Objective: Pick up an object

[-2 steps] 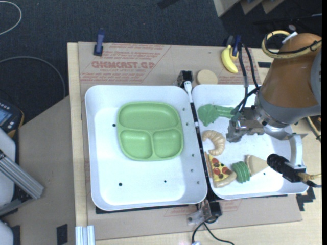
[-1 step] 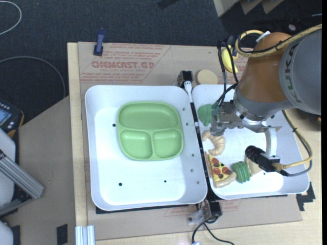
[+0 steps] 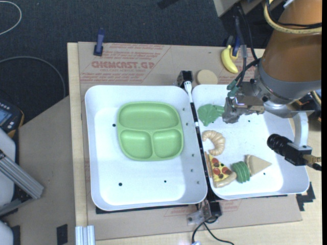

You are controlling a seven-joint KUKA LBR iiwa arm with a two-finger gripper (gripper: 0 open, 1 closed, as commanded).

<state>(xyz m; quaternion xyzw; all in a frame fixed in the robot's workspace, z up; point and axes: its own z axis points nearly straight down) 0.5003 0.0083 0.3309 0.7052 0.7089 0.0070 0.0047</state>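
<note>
The left bin (image 3: 102,152) holds a green divided plate (image 3: 150,130) and nothing else. The right bin (image 3: 286,180) holds a green leafy piece (image 3: 208,113) at its upper left, a croissant (image 3: 214,141) below it, then a pizza slice (image 3: 220,170), a green ridged piece (image 3: 240,171) and a tan wedge (image 3: 257,163) along the front. The gripper (image 3: 232,112) hangs just beside the leafy piece — whether its jaws are apart or together cannot be made out

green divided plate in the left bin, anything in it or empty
Empty: all three compartments of the green divided plate show bare green, and it lies flat in the left bin.
</note>
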